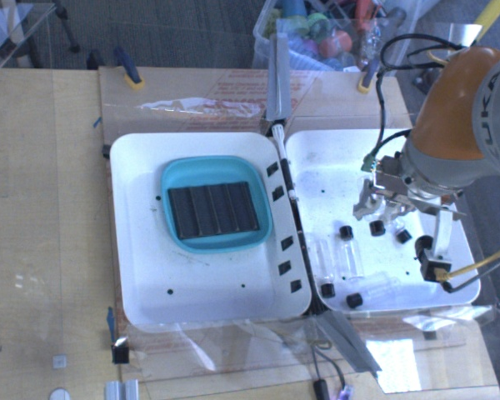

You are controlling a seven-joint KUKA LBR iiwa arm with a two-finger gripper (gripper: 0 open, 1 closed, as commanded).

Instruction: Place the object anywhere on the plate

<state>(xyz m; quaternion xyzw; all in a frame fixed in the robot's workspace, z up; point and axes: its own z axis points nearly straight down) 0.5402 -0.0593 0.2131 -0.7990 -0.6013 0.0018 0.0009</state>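
On the counter (pixel 42 223) the teal plate (pixel 212 236) sits in the left bin (pixel 142 290), well apart from the tool (pixel 382 211) over the right bin (pixel 458 286), whose grip I cannot tell, with the clear object (pixel 340 259) just below-left of it.

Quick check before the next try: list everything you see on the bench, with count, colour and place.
bins: two, white, side by side on the bench
plate: one, teal with a dark ribbed centre, in the left bin
small black pieces: several, scattered in the right bin
clear object: one, see-through, right bin floor; hard to make out
toy tub: one, clear, mixed colours, behind the bins
arm: one, grey and orange, over the right bin
hand: one, metal, low over the right bin
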